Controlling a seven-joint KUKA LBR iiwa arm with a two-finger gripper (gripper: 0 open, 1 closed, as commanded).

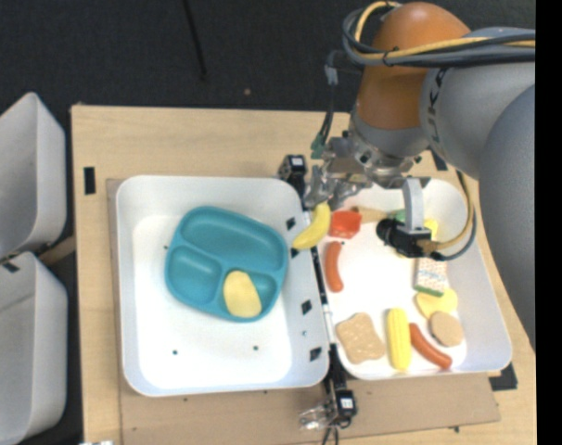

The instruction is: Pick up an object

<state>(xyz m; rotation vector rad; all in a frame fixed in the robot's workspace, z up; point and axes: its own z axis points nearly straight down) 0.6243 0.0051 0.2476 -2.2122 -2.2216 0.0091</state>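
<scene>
- The bench [95,248] is pale wood and carries two shallow white bins side by side.
- The grey arm [485,91], with its orange band [406,63], reaches in from the right and hangs over the top edge of the right bin [490,332].
- The left bin [142,341] holds a teal divided plate [202,248], with a yellow lemon-like piece [242,295] lying in the plate's lower right compartment.
- The gripper [325,191] sits at the divider between the bins, near their upper end; whether its jaws are released or clenched I cannot tell.
- A banana [312,229] lies just below the gripper, tilted across the divider; contact is unclear.
- In the right bin: a red block [345,223] just beside the banana, a sausage [333,266] below it, a slice of toast [360,337], a corn cob [398,338], a second sausage [428,346], a round biscuit [446,328] and a small patterned box [430,274].
</scene>
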